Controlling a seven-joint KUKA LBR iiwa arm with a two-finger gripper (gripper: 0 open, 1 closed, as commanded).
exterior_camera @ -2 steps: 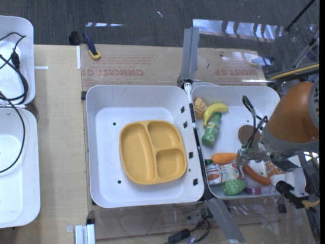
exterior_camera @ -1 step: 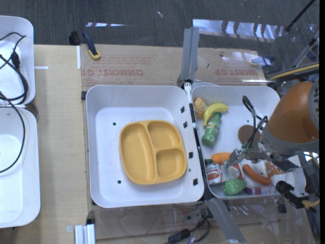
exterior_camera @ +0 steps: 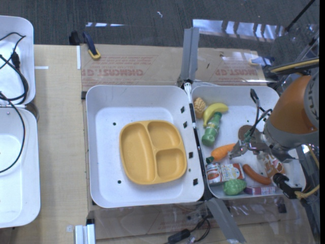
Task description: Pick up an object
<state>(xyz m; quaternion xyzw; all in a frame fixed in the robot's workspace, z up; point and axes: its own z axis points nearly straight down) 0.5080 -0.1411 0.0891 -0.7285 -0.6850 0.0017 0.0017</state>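
Here, in the camera view, the two white bins sit side by side on the bench so the arm can work from one toward the other: the left bin (exterior_camera: 96, 151) bears a single yellow divided plate (exterior_camera: 152, 150) lying flat in its middle, while the right bin (exterior_camera: 231, 92) carries all the loose pieces, crowded together within the arm's reach. Counted there: one corn cob (exterior_camera: 199, 105), one banana (exterior_camera: 215, 110), one green bottle (exterior_camera: 211, 129) lying just under the banana, one carrot (exterior_camera: 224, 151), one red-labelled packet (exterior_camera: 223, 172), one green vegetable (exterior_camera: 234, 187), and one sausage (exterior_camera: 256, 174); a further wrapped item near the bin's right wall is too blurred to name. The gripper (exterior_camera: 247, 146) hangs low over the right bin just beside the carrot's thick end, likely lining up on it as the nearest candidate. Whether it is apart or closed I cannot tell, and nothing visibly sits in its grasp.
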